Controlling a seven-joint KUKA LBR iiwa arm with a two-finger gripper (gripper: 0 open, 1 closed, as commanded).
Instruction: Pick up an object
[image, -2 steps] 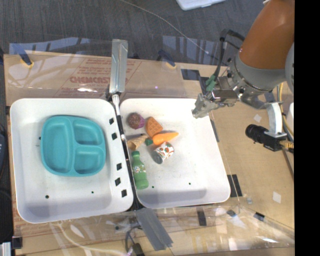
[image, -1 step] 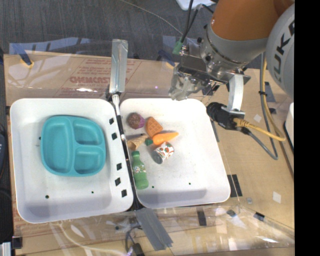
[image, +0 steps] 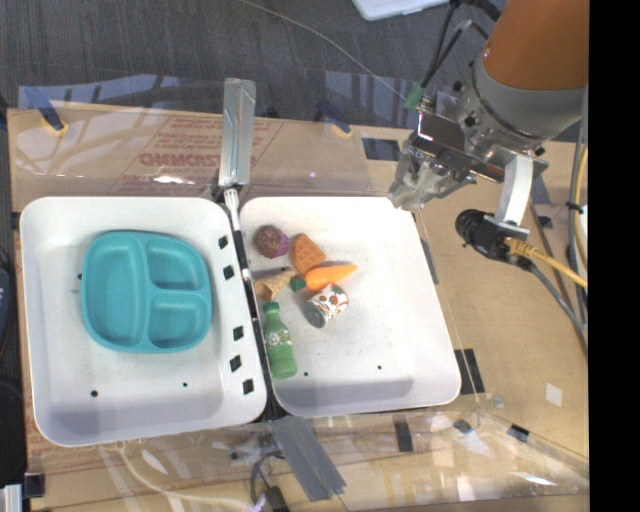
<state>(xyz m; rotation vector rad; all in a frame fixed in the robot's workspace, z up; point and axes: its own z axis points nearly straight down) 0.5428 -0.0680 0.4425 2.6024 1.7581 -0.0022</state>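
Observation:
My gripper (image: 412, 193) hangs over the far right corner of the right bin (image: 400, 360), with nothing visibly between its fingers. The bin's objects lie to the gripper's lower left, in a cluster near the bin's left side: a dark purple ball (image: 269, 240), an orange waffle-textured piece (image: 307, 252), an orange carrot (image: 331, 273), a small printed can (image: 327, 304) on its side, and a green bottle (image: 278, 343) along the left wall. A small tan piece (image: 266, 289) sits by the divider.
The left bin (image: 60, 390) holds a teal divided plate (image: 147, 291). A grey taped strip (image: 236, 140) runs along the seam between the bins. Cardboard and clear plastic sheet surround both bins.

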